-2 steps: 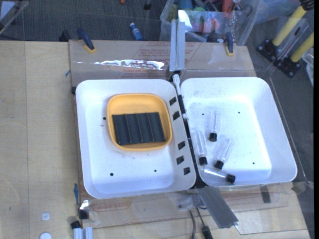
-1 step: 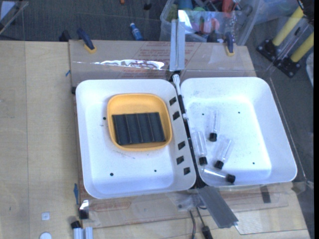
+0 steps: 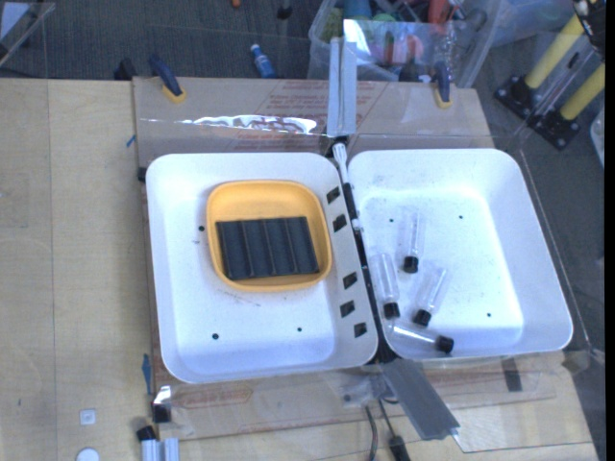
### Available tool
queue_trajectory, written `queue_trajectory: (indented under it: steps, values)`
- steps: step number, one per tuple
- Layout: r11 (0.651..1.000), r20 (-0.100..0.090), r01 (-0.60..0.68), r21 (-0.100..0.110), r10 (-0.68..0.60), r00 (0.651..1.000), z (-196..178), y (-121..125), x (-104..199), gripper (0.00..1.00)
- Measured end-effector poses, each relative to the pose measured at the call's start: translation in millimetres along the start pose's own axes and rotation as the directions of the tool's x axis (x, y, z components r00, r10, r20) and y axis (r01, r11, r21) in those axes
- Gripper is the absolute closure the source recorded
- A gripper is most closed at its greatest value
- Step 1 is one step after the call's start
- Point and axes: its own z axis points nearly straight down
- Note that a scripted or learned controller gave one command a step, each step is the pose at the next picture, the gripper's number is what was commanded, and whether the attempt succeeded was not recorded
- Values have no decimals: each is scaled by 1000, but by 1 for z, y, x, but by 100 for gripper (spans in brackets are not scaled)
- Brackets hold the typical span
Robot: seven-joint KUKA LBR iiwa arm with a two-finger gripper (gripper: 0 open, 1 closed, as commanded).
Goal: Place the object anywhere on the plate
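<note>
An orange-yellow plate [image 3: 219, 205] with rounded corners sits in the left white bin [image 3: 183, 325]. A dark ribbed rectangular object [image 3: 267, 248] lies flat across the plate's middle. In the right white bin [image 3: 500, 190] lie several clear plastic tubes with black caps: one upright-lying near the centre [image 3: 410, 245], one to its left [image 3: 386, 283], one tilted [image 3: 429, 295], and one along the front wall [image 3: 423, 336].
A row of black clips [image 3: 344, 257] runs down the divider between the bins. A clear tub of colourful items [image 3: 413, 17] stands behind the bench. Blue clamps [image 3: 165, 78] sit at the back edge, and yellow-black gear [image 3: 562, 46] stands at the far right.
</note>
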Motion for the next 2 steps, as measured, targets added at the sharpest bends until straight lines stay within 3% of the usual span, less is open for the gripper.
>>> queue_trajectory:
  steps: [2]
  values:
    - [1000,1,1,0,-1,1000,0,5,-26,100]
